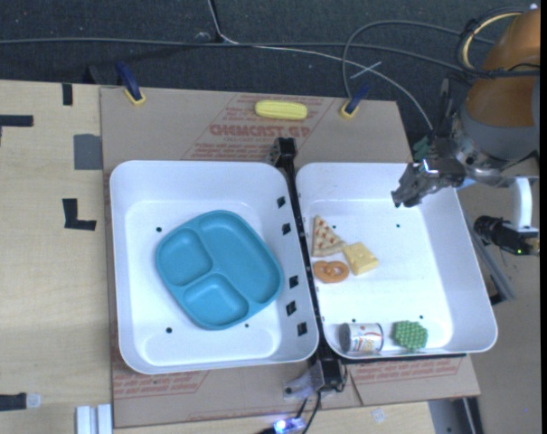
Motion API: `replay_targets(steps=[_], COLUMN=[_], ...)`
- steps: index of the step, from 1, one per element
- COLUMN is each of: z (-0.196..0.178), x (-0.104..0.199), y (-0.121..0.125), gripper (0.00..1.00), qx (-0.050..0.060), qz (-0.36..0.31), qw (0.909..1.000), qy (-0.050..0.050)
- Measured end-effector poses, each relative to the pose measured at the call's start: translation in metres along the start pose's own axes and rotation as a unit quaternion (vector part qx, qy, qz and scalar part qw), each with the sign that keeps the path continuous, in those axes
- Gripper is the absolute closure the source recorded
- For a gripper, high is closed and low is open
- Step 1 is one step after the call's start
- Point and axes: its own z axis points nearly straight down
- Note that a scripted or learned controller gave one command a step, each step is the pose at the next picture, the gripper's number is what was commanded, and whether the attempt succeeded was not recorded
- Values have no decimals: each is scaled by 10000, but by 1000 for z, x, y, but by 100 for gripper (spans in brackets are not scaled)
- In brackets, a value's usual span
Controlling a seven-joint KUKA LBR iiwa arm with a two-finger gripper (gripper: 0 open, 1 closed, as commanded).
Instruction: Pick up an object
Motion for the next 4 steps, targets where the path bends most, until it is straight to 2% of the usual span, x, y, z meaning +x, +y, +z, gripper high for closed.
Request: replay_targets(steps=[1,2,3,4], z=[-1,21,27,27], x=[53,105,168,222], y=[6,9,13,9], gripper=[100,100,100,100], qx=[17,33,29,29], qz=[-23,-20,-27,-25], qw=[10000,10000,10000,10000], qy=[10,10,12,10])
